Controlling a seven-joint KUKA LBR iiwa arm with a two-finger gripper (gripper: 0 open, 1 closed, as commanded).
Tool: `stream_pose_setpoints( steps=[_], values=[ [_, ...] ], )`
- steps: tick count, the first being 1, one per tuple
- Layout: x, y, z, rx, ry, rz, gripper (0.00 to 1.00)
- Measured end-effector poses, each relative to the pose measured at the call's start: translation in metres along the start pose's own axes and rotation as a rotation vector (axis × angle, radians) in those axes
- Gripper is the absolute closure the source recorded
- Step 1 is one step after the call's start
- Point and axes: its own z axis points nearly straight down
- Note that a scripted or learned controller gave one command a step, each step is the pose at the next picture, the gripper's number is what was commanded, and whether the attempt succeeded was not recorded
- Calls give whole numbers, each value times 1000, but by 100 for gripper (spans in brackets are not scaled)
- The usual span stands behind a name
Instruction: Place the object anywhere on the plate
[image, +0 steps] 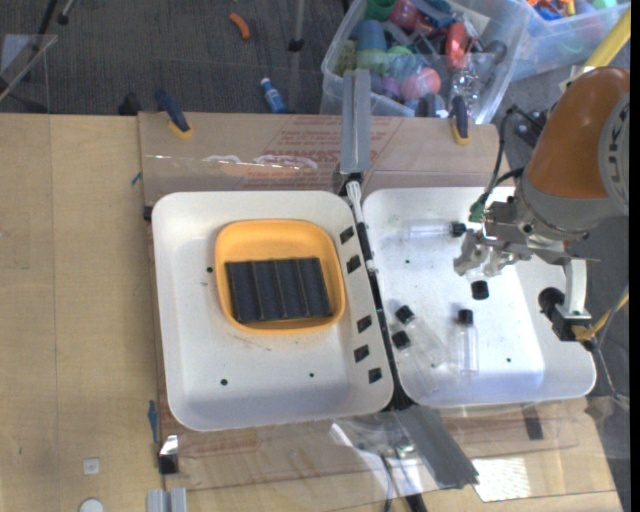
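Pale wood is seen as the bench top (70, 300), and it runs under both bins. At the near edge, a strip of grey tape (445, 458) is laid slantwise on the wood, just in front of the place where the two bins meet.

Next the left bin (185, 385) is seen, white and shallow. An orange plate (232, 245) is placed in its middle. The task's thing, a black ridged block (279, 289), is lying flat on this plate, inside the rim, and nothing is touching it.

A row of small black clips (364, 325) is fixed along the wall between the bins.

The right bin (560, 378) is beside it. In its near part a clear tube (462, 348) is lying, and several small black pieces (403, 315) are scattered around the middle, apart from each other. A second clear tube (425, 232) is lying in the far part.

The gripper (486, 258) is held over the right bin, well apart from the plate and the block. One black piece is seen just below it, but nothing is seen to be held. Whether the gripper is open or closed cannot be told. The arm (590, 120), with its orange band, is reaching in from the right.

Behind the bins a cardboard sheet (250, 145) is laid on the bench. Farthest away, a clear tub (430, 50) is filled with coloured objects.
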Motion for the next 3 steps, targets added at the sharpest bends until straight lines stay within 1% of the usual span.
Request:
stream_pose_setpoints(
  steps=[1, 2, 3],
  values=[
    [28, 41, -10, -4, 0, -271, 100],
    [52, 62, -16, -4, -1, -341, 100],
    [85, 78, -25, -5, -1, -610, 100]
  ],
)
